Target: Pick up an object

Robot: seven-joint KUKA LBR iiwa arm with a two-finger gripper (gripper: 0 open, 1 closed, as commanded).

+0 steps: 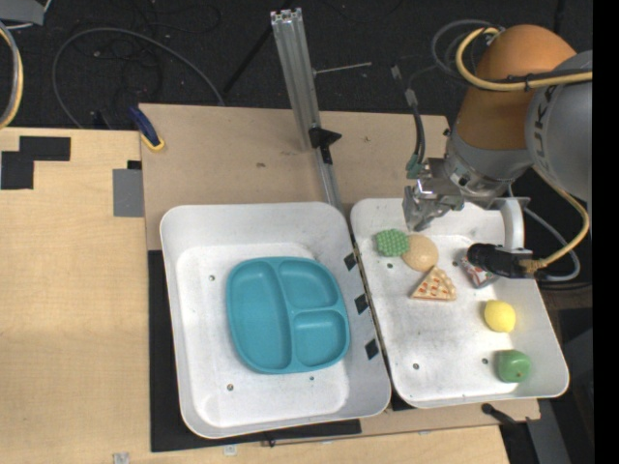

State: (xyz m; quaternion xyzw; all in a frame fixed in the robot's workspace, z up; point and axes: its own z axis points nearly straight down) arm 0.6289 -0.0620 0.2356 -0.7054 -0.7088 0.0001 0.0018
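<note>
My gripper (420,217) hangs over the far left part of the right bin (542,380), just above a tan bread roll (421,253) and a bumpy green piece (391,242). Nothing shows between its fingers. A pizza slice (434,286) lies just in front of the roll. Farther toward the near right are a yellow lemon (499,316) and a green apple-like piece (513,365).
The left bin (184,259) holds a teal divided plate (287,313). An upright aluminium post (298,75) stands behind the bins. A wooden board (68,288) covers the bench at the left.
</note>
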